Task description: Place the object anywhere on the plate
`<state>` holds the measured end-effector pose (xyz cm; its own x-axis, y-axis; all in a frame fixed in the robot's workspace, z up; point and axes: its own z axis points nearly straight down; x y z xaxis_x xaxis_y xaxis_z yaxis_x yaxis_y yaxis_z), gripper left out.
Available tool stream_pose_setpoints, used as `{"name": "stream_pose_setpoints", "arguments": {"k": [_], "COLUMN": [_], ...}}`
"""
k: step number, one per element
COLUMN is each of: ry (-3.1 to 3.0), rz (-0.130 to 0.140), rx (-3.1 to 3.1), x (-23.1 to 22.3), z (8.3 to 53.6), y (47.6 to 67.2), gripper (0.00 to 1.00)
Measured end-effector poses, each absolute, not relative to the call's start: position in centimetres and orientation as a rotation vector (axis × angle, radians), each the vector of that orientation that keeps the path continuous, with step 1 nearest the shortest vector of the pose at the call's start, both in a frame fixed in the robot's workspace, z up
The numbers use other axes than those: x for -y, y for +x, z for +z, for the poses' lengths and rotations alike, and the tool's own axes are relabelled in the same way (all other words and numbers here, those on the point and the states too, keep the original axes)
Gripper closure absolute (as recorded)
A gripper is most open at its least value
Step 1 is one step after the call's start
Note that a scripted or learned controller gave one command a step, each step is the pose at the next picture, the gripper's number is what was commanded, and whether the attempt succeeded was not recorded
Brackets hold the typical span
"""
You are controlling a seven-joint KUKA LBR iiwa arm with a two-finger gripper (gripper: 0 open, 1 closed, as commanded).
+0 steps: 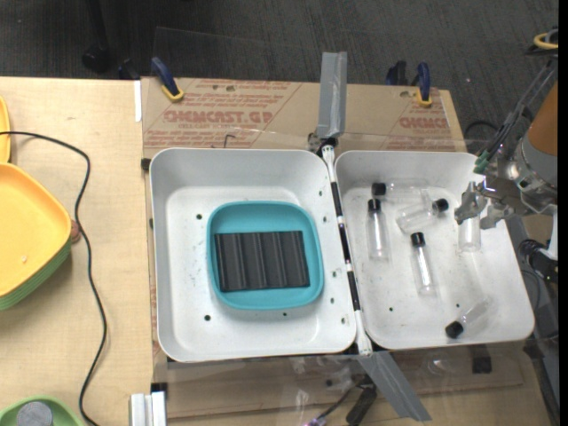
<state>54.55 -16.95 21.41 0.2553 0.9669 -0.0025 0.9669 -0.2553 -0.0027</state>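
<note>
Low in the frame's right bin [497, 327], clear vials [422, 260] lie scattered, none on the teal plate [264, 258] at centre-left. Farther up right, the gripper [470, 213] hovers, apparently pinching one vial; placing remains.

The plate [264, 257] was teal with a dark grey ribbed centre. Both bins [177, 238] were white. The vials [422, 260] left of the fingers [468, 209] were clear with black caps. The cardboard [231, 114] was brown with red lettering; the clamps [165, 75] were blue and yellow.
</note>
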Motion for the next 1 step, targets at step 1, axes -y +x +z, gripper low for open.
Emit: {"name": "stream_pose_setpoints", "arguments": {"k": [1], "ry": [-2.489], "rz": [0.005], "rx": [1.916], "x": [16.95], "z": [21.42], "y": [54.55], "gripper": [0.00]}}
